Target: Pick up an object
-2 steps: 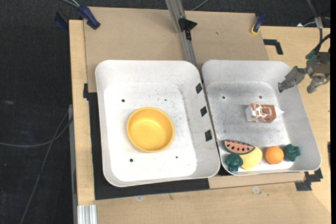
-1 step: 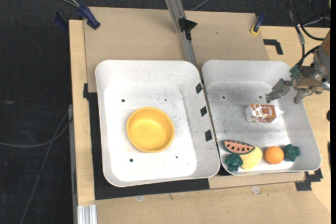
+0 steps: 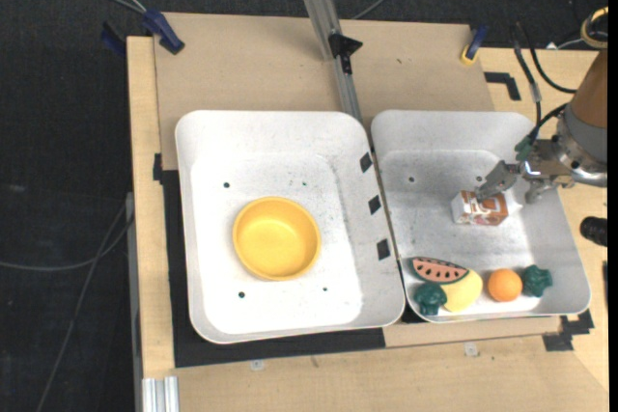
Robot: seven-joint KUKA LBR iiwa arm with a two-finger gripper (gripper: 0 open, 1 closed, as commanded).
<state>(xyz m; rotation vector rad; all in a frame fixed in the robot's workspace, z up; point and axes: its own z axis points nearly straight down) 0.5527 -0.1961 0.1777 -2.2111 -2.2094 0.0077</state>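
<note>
So far you have the claw spread apart just above the small packet in the right bin, nothing gripped or lifted yet.

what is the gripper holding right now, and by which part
Cannot be told. The gripper sits right over the small red-and-white packet in the right bin, but no grip shows.

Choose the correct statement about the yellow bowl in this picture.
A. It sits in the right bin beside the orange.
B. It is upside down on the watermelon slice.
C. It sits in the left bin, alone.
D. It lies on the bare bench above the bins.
C: the yellow bowl sits open side up in the left bin, with no other object around it.
</note>
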